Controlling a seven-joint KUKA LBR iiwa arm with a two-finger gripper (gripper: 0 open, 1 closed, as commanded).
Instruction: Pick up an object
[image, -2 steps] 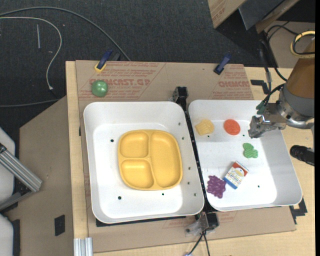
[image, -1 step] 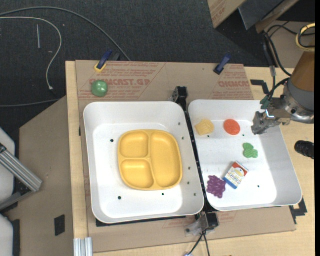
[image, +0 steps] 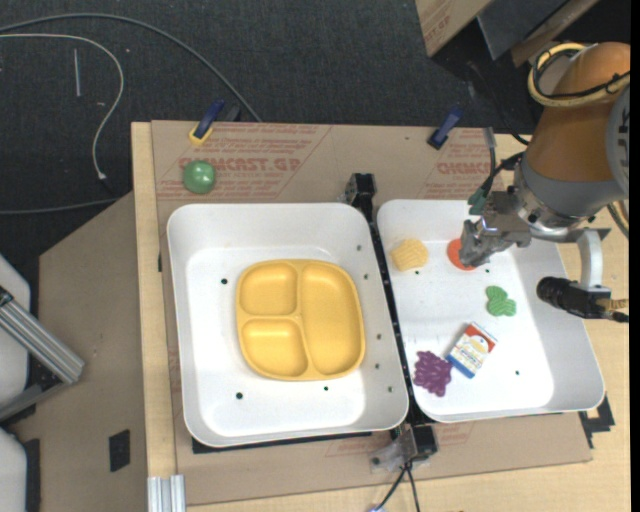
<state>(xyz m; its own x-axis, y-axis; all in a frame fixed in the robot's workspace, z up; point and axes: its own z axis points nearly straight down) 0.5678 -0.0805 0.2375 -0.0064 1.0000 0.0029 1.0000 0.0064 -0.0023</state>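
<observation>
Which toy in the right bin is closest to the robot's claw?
The orange toy. It lies right at the gripper, partly under it. The yellow toy, green toy, small box and purple grapes all lie farther off.

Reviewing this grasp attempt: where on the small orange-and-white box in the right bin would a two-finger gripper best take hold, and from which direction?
Probably across the small box's two long edges, coming straight down from above. It lies flat and turned diagonally, so the gripper would need to rotate to match. The purple grapes sit close to its lower-left end, so the middle seems safer.
</observation>
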